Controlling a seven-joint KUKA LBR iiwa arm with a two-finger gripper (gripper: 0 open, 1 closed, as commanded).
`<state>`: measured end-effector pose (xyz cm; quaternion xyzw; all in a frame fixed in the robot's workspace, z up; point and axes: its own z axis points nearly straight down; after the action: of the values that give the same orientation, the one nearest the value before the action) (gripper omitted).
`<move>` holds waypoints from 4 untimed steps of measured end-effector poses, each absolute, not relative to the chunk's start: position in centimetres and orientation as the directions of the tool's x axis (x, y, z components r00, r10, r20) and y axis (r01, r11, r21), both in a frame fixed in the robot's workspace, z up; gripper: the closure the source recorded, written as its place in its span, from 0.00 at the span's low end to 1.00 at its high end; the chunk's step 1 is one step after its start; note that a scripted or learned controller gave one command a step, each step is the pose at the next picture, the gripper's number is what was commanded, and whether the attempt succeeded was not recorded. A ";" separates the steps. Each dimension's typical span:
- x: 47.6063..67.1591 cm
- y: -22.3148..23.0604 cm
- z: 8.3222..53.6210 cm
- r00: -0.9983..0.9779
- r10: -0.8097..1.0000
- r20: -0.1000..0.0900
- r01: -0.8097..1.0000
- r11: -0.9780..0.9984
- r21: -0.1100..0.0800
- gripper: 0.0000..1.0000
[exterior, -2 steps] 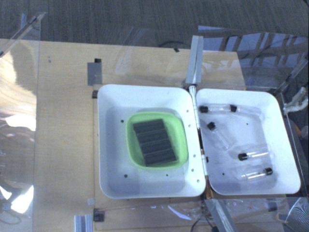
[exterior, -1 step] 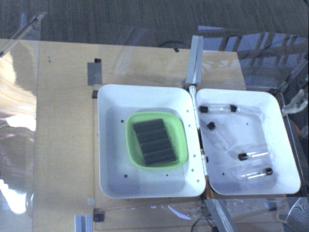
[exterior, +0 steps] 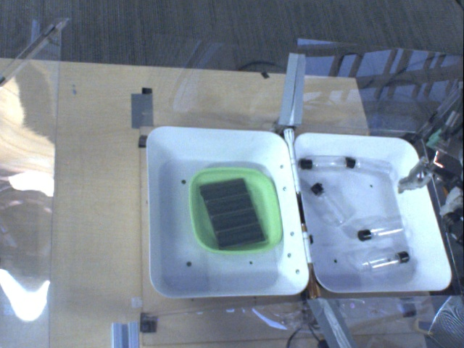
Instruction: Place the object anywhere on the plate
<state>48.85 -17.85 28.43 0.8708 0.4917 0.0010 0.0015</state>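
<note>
Pale wooden surface [exterior: 87,216] under everything, dark ribbed floor beyond its far edge. On it, two shallow white bins edge to edge: right-hand white bin [exterior: 341,285] directly beneath and beside the hand, left-hand white bin [exterior: 163,267] well away from the hand, across the shared wall. Grey metal strip [exterior: 293,93] rising from the seam between them, beyond the hand and to its far side.

In the farther bin, well apart from the hand, a lime-green rounded-square plastic plate [exterior: 197,194], roughly centred on the bin floor. Flat on that plate, a dark grey ribbed rectangular block [exterior: 231,213], slightly skewed, wholly inside the rim and touching nothing else. Judged from that: task's thing already resting where it belongs, placement likely done, nothing pinning it but its own weight.

Nearer the hand, scattered over the closer bin's floor, several clear plastic tubes with black caps [exterior: 328,164], lying at loose angles, apparently just spares tossed in.

Smallest and least distinct: pale grey hand [exterior: 415,176] at the closer bin's outer rim, blurred against the clutter. Nothing visibly carried; cannot tell whether spread or pressed together.
</note>
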 end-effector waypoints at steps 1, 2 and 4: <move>48.8 -16.3 21.9 0.541 0.841 0.001 0.841 -0.541 0.002 0.00; 48.9 -19.8 30.9 0.605 0.796 0.002 0.796 -0.605 0.007 0.00; 48.9 -19.0 25.8 0.607 0.795 0.001 0.795 -0.607 0.004 0.00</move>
<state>48.86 -18.95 25.84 0.8963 0.4434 0.0014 0.0014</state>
